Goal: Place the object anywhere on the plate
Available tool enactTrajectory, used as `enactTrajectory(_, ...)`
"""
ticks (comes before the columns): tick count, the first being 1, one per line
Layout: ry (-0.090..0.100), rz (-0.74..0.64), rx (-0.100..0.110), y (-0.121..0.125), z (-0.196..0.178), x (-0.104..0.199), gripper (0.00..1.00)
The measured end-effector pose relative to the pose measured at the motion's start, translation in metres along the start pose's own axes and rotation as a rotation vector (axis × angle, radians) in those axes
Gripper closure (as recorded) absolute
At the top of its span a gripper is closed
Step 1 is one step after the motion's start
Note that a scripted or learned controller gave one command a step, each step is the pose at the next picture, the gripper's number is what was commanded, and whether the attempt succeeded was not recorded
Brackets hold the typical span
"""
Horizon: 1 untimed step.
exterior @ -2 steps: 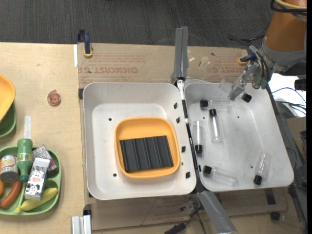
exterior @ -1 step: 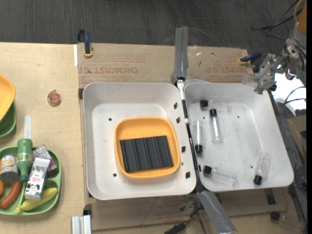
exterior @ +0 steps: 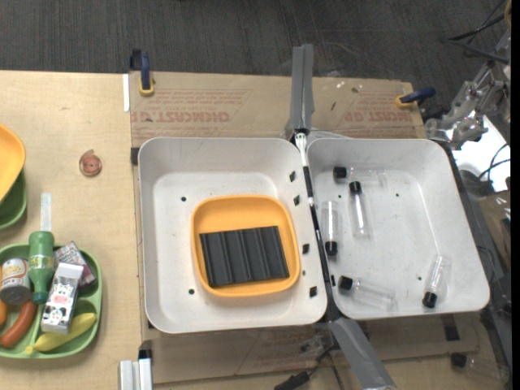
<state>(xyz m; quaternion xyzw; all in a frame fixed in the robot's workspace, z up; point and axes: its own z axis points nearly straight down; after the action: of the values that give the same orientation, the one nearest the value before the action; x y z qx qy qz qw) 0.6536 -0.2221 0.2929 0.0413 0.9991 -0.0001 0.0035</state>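
Observation:
An orange square plate (exterior: pixel 244 205) sits in the middle of the left white bin (exterior: pixel 162 169). A dark grey ribbed slab (exterior: pixel 244 255) lies flat on the plate and covers most of its floor, inside the rim. In the right white bin (exterior: pixel 439 177) lie several clear tubes with black caps, one upright in the view (exterior: pixel 357 207), one by the divider (exterior: pixel 329 227), one at the front (exterior: pixel 366 293) and one at the front right (exterior: pixel 435 281).
On the wooden bench to the left stand a green tray of toy food (exterior: pixel 49 307), an orange bowl (exterior: pixel 8 165) and a small pink disc (exterior: pixel 90 163). Clamps (exterior: pixel 143 75) hold cardboard behind the bins. A metal fixture with cables (exterior: pixel 470 108) sits at the back right.

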Motion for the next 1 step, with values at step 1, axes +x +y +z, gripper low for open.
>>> enactTrajectory(1,0.000,-0.266,-0.001,-0.0002,-0.0666,0.0033,1.00)
